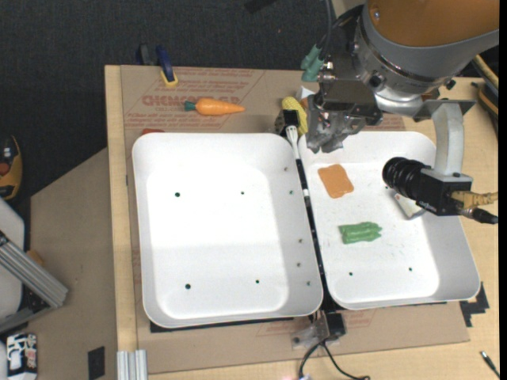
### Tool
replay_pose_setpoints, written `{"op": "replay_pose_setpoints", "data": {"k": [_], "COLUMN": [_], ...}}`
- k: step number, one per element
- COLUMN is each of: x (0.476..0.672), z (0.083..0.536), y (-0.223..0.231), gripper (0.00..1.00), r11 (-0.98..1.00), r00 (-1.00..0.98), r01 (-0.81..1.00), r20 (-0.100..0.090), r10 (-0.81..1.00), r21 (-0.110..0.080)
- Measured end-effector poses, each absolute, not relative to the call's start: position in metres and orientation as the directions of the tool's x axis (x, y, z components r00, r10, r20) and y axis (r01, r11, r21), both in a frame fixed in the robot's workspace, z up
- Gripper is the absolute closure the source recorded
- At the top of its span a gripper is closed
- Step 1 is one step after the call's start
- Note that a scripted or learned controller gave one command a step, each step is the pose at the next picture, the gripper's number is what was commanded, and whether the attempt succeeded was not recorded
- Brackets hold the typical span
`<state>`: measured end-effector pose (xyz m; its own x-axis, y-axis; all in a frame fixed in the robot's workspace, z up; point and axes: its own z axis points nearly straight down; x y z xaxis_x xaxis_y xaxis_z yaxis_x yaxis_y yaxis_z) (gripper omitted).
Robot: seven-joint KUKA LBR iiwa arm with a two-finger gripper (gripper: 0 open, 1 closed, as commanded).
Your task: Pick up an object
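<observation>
While bins [214, 236] top cardboard [238, 85] (green piece [360, 233] inside), floor [79, 22] seemingly carpet.

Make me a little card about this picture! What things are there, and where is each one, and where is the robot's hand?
right bin: holds two things
orange flat piece: in the right bin, near its far left corner
green piece: in the right bin, nearer the camera than the orange piece, not touching it
left bin: right beside the right bin
toy carrot: outside both bins, on the brown board behind the left bin
gripper: over the right bin's far left corner, close to the orange flat piece
</observation>
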<state>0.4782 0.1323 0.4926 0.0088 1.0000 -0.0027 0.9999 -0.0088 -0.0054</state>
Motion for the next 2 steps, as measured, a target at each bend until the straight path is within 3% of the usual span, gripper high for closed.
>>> {"op": "replay_pose_setpoints", "data": {"k": [1, 2], "x": [0.479, 0.4792], "z": [0.5373, 0.5351], "y": [0.1903, 0.1873], "gripper": [1.0, 0.0], "r11": [0.007, 0.001], "r00": [-0.007, -0.001], "r01": [1.0, 1.0], "r20": [0.004, 0.0], "r10": [1.0, 1.0], "r21": [0.006, 0.001]}}
